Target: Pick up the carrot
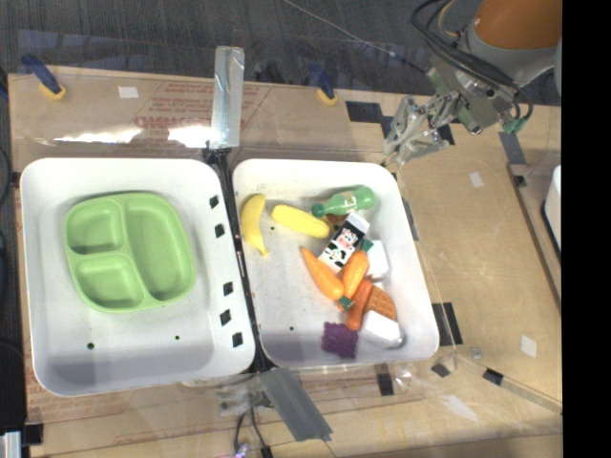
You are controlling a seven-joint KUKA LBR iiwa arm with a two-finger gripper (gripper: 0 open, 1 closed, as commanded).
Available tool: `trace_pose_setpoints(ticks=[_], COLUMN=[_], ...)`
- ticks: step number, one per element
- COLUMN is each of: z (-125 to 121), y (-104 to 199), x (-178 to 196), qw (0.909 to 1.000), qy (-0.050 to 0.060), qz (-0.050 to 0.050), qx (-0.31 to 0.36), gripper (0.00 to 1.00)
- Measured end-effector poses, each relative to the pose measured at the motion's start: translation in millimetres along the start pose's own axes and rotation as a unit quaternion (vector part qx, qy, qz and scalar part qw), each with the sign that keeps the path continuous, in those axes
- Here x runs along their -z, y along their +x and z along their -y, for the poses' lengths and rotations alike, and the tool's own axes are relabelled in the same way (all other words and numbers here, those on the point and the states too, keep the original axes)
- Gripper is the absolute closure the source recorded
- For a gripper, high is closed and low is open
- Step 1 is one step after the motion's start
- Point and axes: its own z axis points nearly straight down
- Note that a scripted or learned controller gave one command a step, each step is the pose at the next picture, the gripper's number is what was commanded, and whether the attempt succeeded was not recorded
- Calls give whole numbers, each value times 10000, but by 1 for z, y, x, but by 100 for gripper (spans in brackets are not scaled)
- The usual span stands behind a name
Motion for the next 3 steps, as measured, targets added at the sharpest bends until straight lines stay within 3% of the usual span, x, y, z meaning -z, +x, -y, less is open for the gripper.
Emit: trace_pose_setpoints(ticks=[1, 2, 3], z=[0, -1, 0], y=[0, 1, 0], x=[23, -21, 65], qw=[9781, 9735, 9548], qy=[1, -30, 21], qz=[4, -19, 14], qx=[2082, 2285, 2971], gripper=[100, 100, 100])
